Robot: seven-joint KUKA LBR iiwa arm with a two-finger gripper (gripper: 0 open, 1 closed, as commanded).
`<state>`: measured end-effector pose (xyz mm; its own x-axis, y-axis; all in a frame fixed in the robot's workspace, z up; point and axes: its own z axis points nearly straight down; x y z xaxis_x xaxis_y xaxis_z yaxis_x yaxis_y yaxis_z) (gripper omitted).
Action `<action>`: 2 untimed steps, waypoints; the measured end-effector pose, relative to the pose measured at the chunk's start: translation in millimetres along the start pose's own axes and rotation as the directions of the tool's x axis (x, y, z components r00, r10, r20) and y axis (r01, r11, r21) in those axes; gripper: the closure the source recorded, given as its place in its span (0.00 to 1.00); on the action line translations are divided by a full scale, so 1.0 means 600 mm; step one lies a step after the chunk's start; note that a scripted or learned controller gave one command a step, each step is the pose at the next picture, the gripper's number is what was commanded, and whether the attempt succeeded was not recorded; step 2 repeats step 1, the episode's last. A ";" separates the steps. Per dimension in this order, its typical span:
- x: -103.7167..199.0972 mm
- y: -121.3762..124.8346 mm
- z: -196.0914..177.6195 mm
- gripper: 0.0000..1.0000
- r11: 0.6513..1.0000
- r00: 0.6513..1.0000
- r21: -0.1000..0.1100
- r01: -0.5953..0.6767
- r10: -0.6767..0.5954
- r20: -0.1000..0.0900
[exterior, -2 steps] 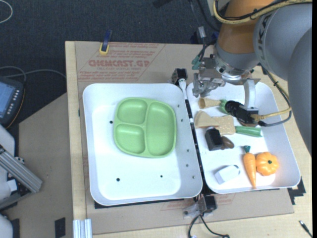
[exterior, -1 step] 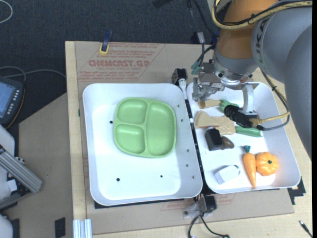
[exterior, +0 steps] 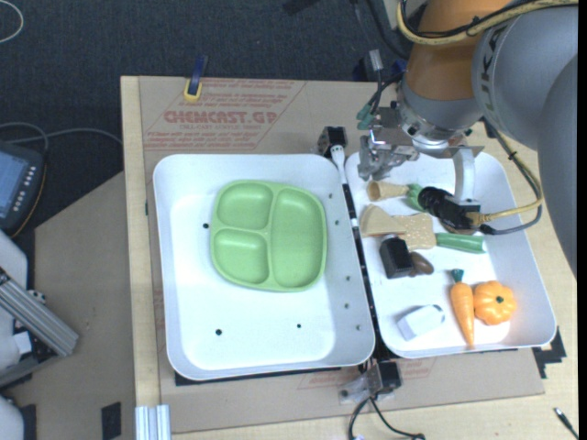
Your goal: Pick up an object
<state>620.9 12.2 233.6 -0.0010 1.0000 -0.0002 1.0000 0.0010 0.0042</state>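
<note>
In the right bin (exterior: 537, 324), nearest, lie one white block (exterior: 420, 320), one carrot (exterior: 462, 312) and one orange pumpkin (exterior: 494, 302); farther, one black block (exterior: 397, 256) and tan bread (exterior: 400, 225). One green divided plate (exterior: 270, 235) fills the left bin (exterior: 179, 273). The pincer (exterior: 376, 157) hovers beyond; whether spread, I cannot tell. Cardboard (exterior: 220, 108) reads "CHEMCAST".

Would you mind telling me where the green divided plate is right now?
The green divided plate lies in the left bin, towards its far side, across the divider from the toy food in the right bin.

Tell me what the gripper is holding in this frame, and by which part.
Cannot be told: the gripper hangs over the far end of the right bin, and no object is visibly gripped.
</note>
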 end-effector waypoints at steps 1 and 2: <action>0.017 -0.022 0.011 1.00 1.000 1.000 0.008 0.000 0.000 -0.001; 0.017 -0.022 0.011 1.00 1.000 1.000 0.008 0.000 0.000 -0.001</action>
